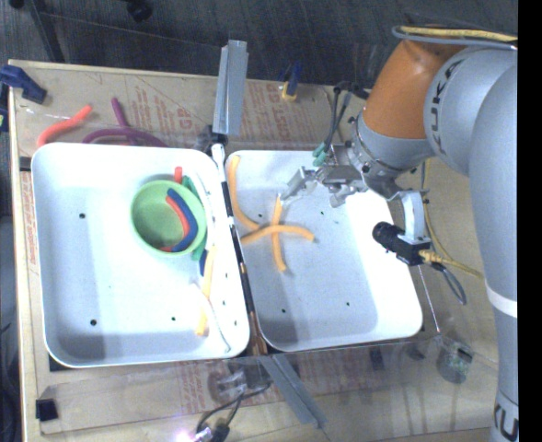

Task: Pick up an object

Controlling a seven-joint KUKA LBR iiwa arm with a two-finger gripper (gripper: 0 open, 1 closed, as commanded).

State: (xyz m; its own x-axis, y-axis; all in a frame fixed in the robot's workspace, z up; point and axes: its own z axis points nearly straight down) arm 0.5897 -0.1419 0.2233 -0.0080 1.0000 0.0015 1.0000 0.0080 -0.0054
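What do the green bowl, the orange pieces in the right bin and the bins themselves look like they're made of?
Green bowl: probably plastic, with a smooth, even colour and a soft sheen.
Orange pieces: likely rubber or soft plastic; they are thin, curved strips with a matte look.
Bins: seemingly moulded white plastic, with rounded corners and a smooth, slightly glossy surface. None of this is certain from the look alone.

Wooden bench, two white bins (adjacent)

Wooden bench top: an orange-red strip and a purple looped cord lie along its back edge, behind the left bin. A blue clamp grips the back-left corner. A grey metal bar stands at the back-edge middle.
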